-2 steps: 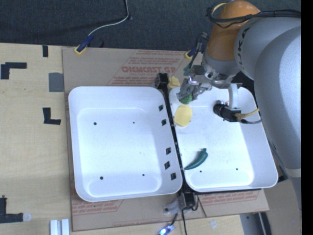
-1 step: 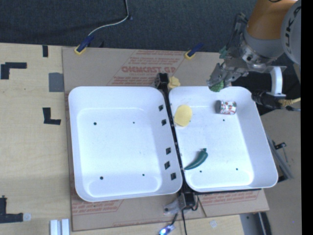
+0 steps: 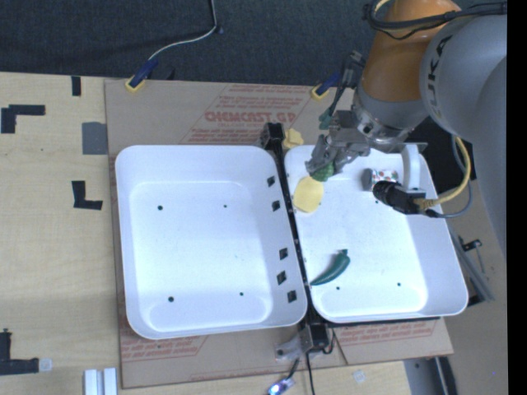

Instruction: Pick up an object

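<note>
My gripper (image 3: 324, 164) hangs over the upper left part of the right bin (image 3: 412, 245). A small green object (image 3: 319, 172) shows at its fingertips, and the fingers are shut on it. Just below it, a pale yellow lump (image 3: 308, 194) lies on the bin floor against the divider. A dark green, curved, pepper-like piece (image 3: 333, 267) lies lower in the same bin. Another yellow piece (image 3: 294, 137) sits at the bin's top left corner.
The left bin (image 3: 198, 237) stands beside the right one, with a black divider strip (image 3: 282, 220) between them. A small white and dark item (image 3: 381, 175) lies near the right bin's top right. A black and yellow cable (image 3: 412, 202) from the arm hangs over the right bin.
</note>
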Controlling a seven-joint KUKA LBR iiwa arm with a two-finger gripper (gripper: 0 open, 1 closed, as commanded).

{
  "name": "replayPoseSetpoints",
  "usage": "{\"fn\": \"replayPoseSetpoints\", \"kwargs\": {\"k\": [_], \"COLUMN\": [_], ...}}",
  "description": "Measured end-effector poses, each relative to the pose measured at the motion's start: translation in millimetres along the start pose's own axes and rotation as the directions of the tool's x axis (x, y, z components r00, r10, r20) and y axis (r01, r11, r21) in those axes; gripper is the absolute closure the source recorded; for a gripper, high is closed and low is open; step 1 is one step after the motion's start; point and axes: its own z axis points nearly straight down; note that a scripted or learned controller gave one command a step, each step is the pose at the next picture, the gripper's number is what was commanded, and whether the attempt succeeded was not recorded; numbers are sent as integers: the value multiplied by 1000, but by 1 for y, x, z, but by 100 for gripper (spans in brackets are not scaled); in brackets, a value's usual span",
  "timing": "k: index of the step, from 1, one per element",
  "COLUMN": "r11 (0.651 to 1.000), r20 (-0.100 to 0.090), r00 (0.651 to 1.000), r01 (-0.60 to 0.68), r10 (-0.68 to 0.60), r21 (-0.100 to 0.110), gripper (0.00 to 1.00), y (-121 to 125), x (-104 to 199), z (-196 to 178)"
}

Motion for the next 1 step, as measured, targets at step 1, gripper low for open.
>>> {"fn": "replayPoseSetpoints", "kwargs": {"k": [1], "r11": [1000], "r20": [-3], "r00": [1000], "r01": [9], "r10": [-9], "r21": [-7], "gripper": [100], "y": [-58], "x": [112], "z": [-50]}}
